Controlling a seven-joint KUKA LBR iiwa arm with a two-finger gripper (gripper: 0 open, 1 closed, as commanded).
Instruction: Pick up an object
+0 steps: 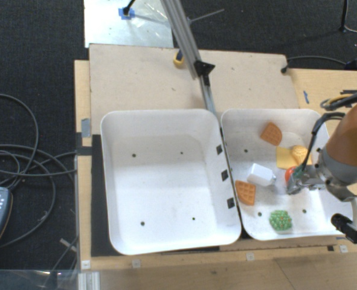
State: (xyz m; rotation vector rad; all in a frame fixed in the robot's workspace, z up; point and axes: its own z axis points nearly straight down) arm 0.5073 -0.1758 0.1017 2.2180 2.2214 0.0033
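My gripper [294,183] is low in the right bin [311,116], in its middle right part, with the arm reaching in from the right. A small red object [291,174] shows right at the gripper's tip, partly hidden by it. Just beyond the gripper lie a yellow wedge [285,157] and a yellow round piece [299,153]. A white block [261,174] sits to the gripper's left. An orange waffle piece [246,193] lies near the bin's left wall, another orange piece [271,133] further back, and a green bumpy object [280,220] near the front.
The left bin [160,180] stands beside the right one, sharing a raised divider [225,174]. A slanted metal pole [187,35] crosses the bench behind the bins. Cables lie on the dark floor at the left.
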